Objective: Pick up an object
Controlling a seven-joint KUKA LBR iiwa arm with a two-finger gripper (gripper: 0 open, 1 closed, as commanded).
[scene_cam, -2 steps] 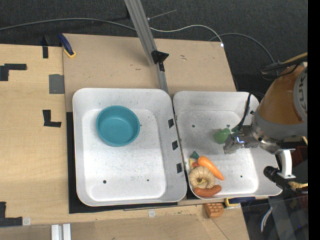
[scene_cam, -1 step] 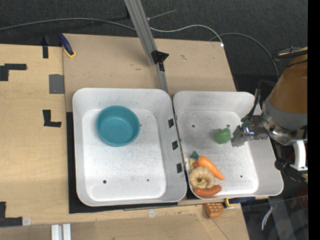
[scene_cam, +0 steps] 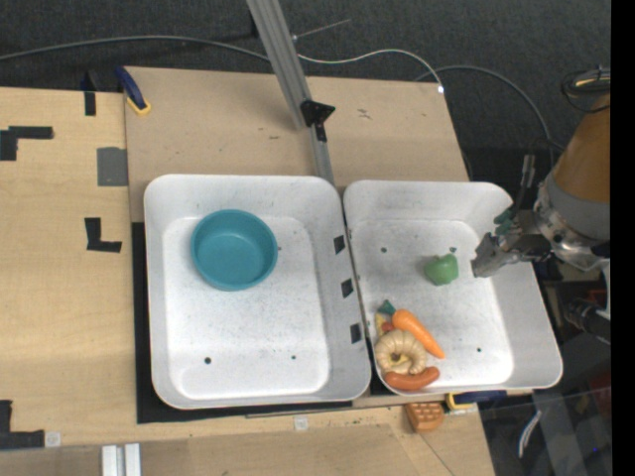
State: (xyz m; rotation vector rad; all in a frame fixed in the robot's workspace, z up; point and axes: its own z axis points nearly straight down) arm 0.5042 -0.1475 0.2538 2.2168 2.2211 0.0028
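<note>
The claw [scene_cam: 493, 257] hangs over the right edge of the right bin [scene_cam: 417, 198], just beside a small green pepper [scene_cam: 442, 269] and apart from it; whether its fingers are spread or closed cannot be told, and nothing shows between them. The pepper is round, glossy green with a short stem on top, and it sits alone in the middle of the right bin's floor.

From the left: the counter [scene_cam: 60, 266] is pale wood with black tape marks. The left bin [scene_cam: 169, 365] holds a teal bowl [scene_cam: 234, 250] in its upper left part, with bare white floor around and below it. The two bins touch along a shared rim. In the right bin, bare floor surrounds the pepper on all sides except toward the claw. Near the bin's lower left corner lie an orange carrot [scene_cam: 417, 331], a beige ridged pastry [scene_cam: 399, 350] and a red sausage [scene_cam: 411, 376], crowded together, well apart from the pepper.
</note>
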